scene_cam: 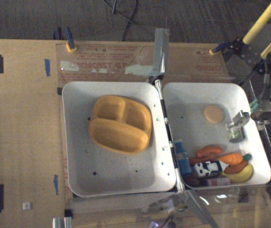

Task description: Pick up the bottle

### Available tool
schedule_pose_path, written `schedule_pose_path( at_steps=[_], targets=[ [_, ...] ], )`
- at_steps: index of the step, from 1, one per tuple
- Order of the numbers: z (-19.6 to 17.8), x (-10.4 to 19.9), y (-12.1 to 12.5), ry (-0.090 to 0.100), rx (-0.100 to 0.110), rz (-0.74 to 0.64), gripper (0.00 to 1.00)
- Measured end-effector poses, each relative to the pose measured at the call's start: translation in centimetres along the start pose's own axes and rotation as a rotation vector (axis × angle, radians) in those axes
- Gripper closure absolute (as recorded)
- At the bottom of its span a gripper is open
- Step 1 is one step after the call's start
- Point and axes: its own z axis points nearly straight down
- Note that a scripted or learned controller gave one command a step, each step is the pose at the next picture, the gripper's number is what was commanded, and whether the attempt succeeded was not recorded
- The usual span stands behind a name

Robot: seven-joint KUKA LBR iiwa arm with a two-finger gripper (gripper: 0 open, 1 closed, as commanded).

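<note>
- Gripper (236,129): low over the right side of the right bin (207,87), close to its right wall; open or closed not discernible from this slant, nothing seen held.
- Tan disc (214,114): flat on the bin floor, near the gripper and up-left of it, apart from everything else.
- Toy clutter along the near edge of the right bin: two orange carrot-like pieces (221,155), a banana (240,175), a black-and-white item (210,167) and a pinkish piece (217,180), all packed together and touching.
- Bottle (181,156): judged to be the blue, elongated item lying on its side against the left wall of the right bin, at the left end of the clutter, well apart from the gripper; identification not certain at this size.
- Left bin (78,127): holds an orange divided tray (120,124), not needed for the task.
- Table (21,127): bare wood around both bins.
- Step in hand, as judged: reach not yet at the target; travel across the bin floor to the left wall required.
- Advice: rise enough to pass over the carrot pieces, come down over the bottle's middle, close across its short width, not its length.
- Risk: wall on one side and toys on the other leave little room; a neighbour could easily be nudged or caught instead.
</note>
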Motion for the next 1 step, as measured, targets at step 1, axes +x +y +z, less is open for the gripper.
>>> schedule_pose_path(
  at_steps=[1],
  targets=[
    [8.72,5.19,5.43,0.0,0.003,0.441,0.0]
  ],
)
